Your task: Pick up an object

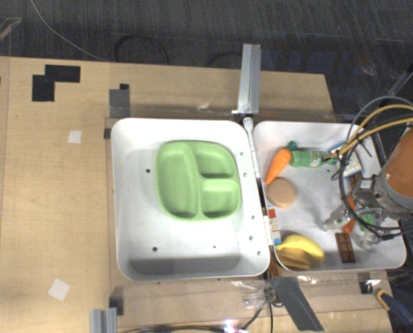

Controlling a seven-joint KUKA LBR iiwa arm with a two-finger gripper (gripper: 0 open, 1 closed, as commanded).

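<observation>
Now, starting at your left, you see the left bin (133,186) on the tabletop (46,207) holding a green divided tray (196,179). In the right bin (310,134) lie a carrot (278,165), a round tan piece (283,192), a banana (300,250) and a brown bar (345,248). At far right the end effector (350,222) hangs low just above the brown bar; nothing is visibly gripped there.
</observation>
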